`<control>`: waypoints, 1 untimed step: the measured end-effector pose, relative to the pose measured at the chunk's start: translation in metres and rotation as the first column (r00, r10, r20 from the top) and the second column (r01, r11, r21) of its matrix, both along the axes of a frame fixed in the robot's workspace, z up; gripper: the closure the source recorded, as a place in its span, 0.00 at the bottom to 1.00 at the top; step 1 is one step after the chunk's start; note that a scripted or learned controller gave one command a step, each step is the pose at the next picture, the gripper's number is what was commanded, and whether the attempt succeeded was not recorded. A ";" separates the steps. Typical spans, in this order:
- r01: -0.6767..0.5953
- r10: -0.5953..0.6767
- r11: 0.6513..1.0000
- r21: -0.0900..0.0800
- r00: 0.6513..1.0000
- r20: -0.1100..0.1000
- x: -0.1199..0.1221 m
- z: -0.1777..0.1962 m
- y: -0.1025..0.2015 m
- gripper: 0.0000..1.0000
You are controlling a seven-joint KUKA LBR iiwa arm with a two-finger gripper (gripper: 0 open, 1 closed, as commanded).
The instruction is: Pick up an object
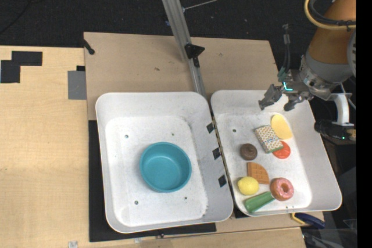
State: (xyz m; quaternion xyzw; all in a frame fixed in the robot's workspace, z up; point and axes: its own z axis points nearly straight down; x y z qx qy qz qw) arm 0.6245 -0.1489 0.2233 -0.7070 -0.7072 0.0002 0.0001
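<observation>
My gripper (279,101) hovers over the far edge of the right bin (232,119), its two dark fingers spread open with nothing between them. Just below it lie a yellow oval piece (282,125), a patterned box (268,137) and a red piece (282,151). Further toward the front sit a brown donut (249,151), an orange waffle piece (258,172), a yellow lemon (248,185), a pink donut (282,189) and a green cucumber (258,201).
The left bin (116,113) holds a teal bowl (165,166). A slanted metal rail (177,20) rises behind the bins. Black clips (216,153) sit on the divide between the bins. The wooden bench (40,142) spreads to the left.
</observation>
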 end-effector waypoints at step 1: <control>0.000 0.000 1.000 0.000 1.000 0.000 0.000 0.000 0.000 0.00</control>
